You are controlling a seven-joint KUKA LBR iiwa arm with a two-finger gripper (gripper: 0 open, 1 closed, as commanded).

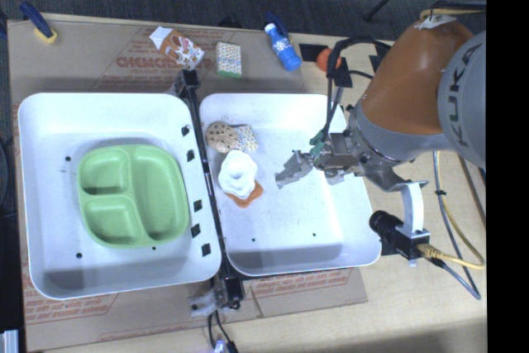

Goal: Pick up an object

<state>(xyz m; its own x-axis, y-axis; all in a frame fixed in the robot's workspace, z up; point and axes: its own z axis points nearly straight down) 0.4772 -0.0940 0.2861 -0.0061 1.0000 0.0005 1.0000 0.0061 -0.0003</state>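
Note:
In the right bin, near its left wall, lies a white ruffled object on an orange base. Just behind it sits a tan patterned object. My gripper hangs over the middle of the right bin, to the right of the white object and apart from it. Its grey fingers point left and nothing shows between them. The left bin holds a green divided plate.
Behind the bins on the cardboard lie a small wrapped packet, a green-and-white box and a blue bottle. A blue-and-yellow clamp sits at the far left corner. Black clips line the wall between the bins.

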